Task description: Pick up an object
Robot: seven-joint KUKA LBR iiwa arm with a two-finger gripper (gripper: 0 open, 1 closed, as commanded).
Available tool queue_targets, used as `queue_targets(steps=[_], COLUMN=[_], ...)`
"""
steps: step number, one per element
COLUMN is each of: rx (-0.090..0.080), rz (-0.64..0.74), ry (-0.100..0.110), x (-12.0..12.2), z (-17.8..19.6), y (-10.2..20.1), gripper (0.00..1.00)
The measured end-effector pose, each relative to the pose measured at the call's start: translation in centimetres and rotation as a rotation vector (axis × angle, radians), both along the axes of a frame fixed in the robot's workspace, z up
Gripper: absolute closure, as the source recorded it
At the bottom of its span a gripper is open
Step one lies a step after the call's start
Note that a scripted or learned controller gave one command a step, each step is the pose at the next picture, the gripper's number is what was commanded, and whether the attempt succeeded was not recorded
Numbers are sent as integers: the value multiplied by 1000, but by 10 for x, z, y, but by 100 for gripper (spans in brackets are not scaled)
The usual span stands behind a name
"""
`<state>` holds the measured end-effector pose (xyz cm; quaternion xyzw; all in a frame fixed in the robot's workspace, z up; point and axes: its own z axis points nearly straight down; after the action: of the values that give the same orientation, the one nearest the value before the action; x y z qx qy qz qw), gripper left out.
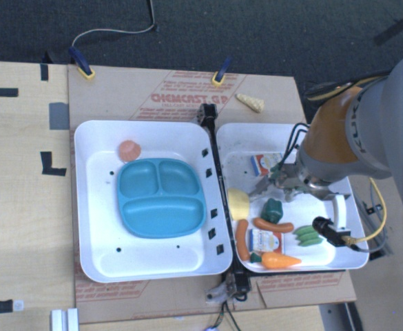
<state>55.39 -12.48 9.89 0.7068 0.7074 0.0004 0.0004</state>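
My gripper (277, 183) hangs low over the middle of the right bin (346, 257), coming in from the right under the orange wrist band. Just below it lies a dark green toy pepper (272, 210), apart from the gripper by a small gap. Around the pepper sit a pale yellow piece (235, 203), an orange sausage (274, 225), a second sausage (242, 238), a carrot (281, 259), a green pea pod (308, 235) and a small white packet (262, 240). A printed packet (262, 163) lies behind the gripper, partly hidden by it.
The left bin (91, 185) holds a blue divided plate (162, 196) and a pink round piece (129, 150). A black divider (215, 178) runs between the bins. A beige piece (251, 102) lies on the cardboard behind the right bin.
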Motion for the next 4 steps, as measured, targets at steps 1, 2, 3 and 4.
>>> queue_targets(steps=[1, 2, 3, 4], rx=[-1, -2, 0, 0], rz=[0, 1, -2, 1], ry=[-4, -6, 8, 1], x=[-46, 36, 113, 1], z=[-12, -12, -14, 86], y=[5, 4, 8, 46], gripper=[0, 0, 0, 0])
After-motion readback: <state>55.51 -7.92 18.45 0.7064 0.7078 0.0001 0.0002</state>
